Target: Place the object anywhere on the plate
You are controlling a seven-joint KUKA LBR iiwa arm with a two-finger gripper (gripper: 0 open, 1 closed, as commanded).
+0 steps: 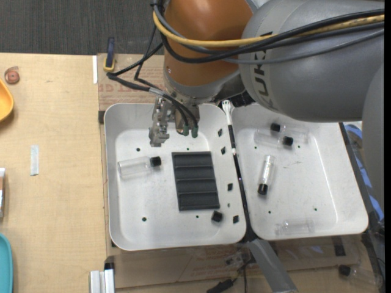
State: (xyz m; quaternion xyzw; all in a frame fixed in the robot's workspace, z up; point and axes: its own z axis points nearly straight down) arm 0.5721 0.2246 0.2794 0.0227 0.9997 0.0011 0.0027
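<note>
A black ribbed plate (195, 180) lies flat in the middle of the left bin (122, 224). Left of it a clear vial with a black cap (138, 165) rests on its side on the bin floor. A small black block (216, 217) sits just off the plate's lower right corner. My gripper (174, 129) hangs over the back of the left bin, just behind the plate's top edge and to the upper right of the vial. Nothing shows in its grasp.
The right bin (342, 218) holds a clear vial with a black cap (264, 174), two more capped vials (280, 134) near its back, and a clear tube (293, 227) at the front. The bulky arm overhangs the rear of both bins. A wooden bench top lies to the left.
</note>
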